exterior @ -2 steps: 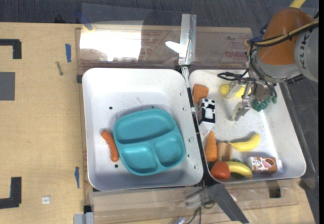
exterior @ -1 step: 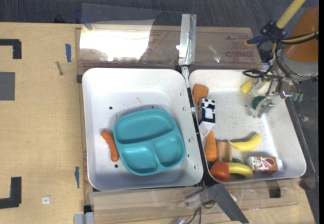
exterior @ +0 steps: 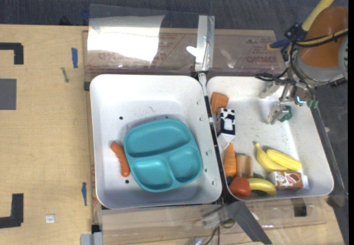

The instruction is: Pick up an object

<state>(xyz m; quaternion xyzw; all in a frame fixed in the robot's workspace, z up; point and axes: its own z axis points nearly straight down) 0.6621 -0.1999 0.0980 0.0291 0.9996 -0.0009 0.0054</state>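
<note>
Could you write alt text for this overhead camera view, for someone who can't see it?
A robot arm's claw hangs over the right white bin, which holds bananas, a tomato, a small carton and other toy food. The left bin holds a teal divided plate with an orange sausage beside it.

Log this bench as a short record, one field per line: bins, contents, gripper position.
left bin: holds a teal divided plate and an orange sausage-shaped toy just left of it
right bin: toy food along its left and near edges, including a banana, a tomato and a small carton
gripper: above the far part of the right bin, nothing seen between its fingers
arm: enters from the right
</note>
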